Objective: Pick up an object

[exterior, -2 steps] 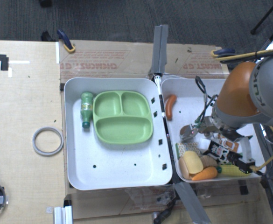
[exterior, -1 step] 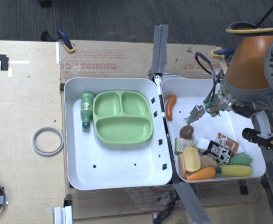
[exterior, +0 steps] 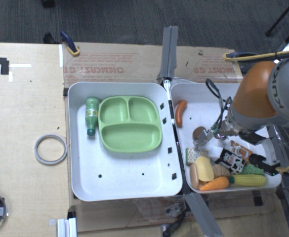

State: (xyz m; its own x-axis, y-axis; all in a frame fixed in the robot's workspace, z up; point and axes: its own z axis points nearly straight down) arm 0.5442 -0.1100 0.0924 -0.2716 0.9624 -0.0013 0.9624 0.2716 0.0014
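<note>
I am seeing the grey arm with the orange band [exterior: 255,90] reaching into the right white bin [exterior: 196,90], its tool [exterior: 203,138] hanging just above the heaped toy food: an orange plastic carrot [exterior: 214,184], a yellow corn cob [exterior: 250,180]. A green divided plate [exterior: 130,123] is lying in the left white bin [exterior: 124,184].

Green divided plate [exterior: 130,124], green bottle [exterior: 91,114], orange carrot [exterior: 214,183], yellow corn [exterior: 250,180], white bins [exterior: 80,147].

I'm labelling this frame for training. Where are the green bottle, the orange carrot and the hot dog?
green bottle [exterior: 91,115], camera view, on its body's middle.
orange carrot [exterior: 215,183], camera view, on its thick middle.
hot dog [exterior: 180,111], camera view, on its middle.
</note>
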